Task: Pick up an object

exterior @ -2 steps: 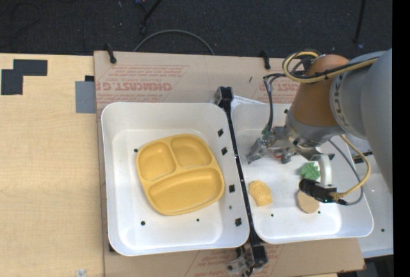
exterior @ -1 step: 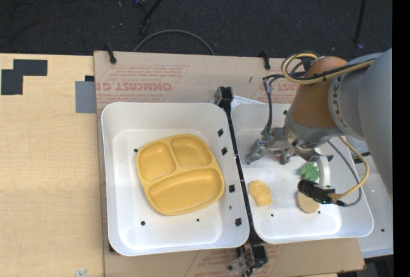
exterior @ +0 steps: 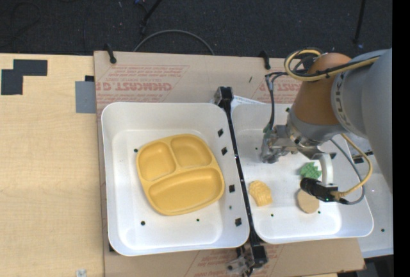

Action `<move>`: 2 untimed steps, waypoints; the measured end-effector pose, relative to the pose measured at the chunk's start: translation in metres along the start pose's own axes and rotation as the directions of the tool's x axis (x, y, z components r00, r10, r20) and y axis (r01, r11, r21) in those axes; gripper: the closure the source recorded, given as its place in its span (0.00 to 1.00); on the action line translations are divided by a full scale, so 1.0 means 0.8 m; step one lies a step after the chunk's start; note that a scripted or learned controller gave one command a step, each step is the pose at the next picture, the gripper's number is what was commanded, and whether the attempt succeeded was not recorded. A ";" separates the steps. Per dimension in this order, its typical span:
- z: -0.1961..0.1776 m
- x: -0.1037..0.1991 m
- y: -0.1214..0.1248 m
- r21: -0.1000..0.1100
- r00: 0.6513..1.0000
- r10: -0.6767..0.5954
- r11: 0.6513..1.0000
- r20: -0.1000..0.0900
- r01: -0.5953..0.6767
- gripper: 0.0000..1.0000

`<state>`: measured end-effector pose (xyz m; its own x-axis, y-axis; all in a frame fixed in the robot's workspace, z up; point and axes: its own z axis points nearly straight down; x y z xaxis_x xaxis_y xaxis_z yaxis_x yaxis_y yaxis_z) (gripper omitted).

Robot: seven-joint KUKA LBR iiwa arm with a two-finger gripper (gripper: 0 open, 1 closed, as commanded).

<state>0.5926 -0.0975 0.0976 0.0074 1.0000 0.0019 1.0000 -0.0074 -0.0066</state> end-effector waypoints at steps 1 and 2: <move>-0.056 -0.003 -0.009 -0.006 1.000 -0.002 1.000 0.002 0.002 1.00; -0.118 0.006 -0.018 -0.008 1.000 -0.008 1.000 0.002 0.008 1.00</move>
<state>0.5791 -0.0930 0.1925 -0.0008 1.0000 0.0004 1.0000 0.0008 0.0009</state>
